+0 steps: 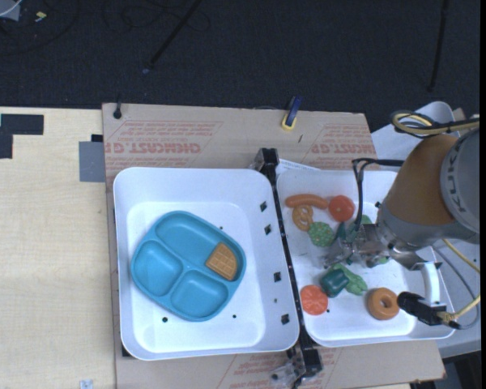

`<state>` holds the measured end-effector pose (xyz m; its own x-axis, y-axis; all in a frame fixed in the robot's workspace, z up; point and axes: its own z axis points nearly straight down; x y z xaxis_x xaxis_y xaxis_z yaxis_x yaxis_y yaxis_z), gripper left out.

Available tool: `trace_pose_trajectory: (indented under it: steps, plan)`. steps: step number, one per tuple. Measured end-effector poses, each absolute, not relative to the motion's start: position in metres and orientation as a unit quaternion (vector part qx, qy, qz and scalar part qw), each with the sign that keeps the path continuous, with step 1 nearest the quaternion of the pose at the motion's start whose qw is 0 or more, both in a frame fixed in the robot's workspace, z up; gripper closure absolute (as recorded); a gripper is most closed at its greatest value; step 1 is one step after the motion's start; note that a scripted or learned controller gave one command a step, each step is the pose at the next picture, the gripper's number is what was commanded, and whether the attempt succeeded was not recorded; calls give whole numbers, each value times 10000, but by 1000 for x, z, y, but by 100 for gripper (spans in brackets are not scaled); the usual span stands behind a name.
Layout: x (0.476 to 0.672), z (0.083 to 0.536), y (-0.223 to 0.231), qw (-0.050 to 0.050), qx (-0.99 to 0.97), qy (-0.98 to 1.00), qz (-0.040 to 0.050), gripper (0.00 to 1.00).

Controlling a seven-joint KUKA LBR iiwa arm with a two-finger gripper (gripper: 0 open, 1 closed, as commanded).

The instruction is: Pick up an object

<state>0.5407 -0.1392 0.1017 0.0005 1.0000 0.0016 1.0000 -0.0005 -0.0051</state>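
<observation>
Dark floor w/ cables behind; pale wood bench (40, 258) w/ a cardboard sheet (194, 140) under two white bins side by side.

Camera view: left bin (146, 189) holds a blue divided plate (178, 270), long axis running upper-left to lower-right, w/ a small tan waffle piece (222, 261) in its right compartment. Right bin (364, 331) holds toy food: orange hot dog (306, 200) lying roughly left-right along the top, pretzel (302, 216) just below it, red tomato (341, 208) to its right, green broccoli-like piece (321, 234) under that, dark green pepper (335, 281) w/ a lighter green leafy bit (355, 283) touching its right side, orange-red round fruit (313, 300) at lower left, brown donut (382, 303) at lower right.

Arm comes in from the right, orange band (421, 189) above the wrist. Gripper (350, 248) is down in the right bin, between broccoli and pepper, just above the pepper. Finger state: cannot tell, too blurred and cluttered. Nothing visibly between them.
</observation>
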Motion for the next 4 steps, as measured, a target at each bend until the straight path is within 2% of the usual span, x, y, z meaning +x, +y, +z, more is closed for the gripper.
trace_pose_trajectory:
  steps: [1, 2, 3, 4]
  plan:
    - [540, 87, -138, 23, -7080, -7062, 12, 0]
    - [540, 98, -139, 24, -7099, -7043, 9, 100]
    - [549, 147, -144, 2, -7065, -7077, 1, 100]
    - [542, 195, -152, 2, -7091, -7051, 1, 100]
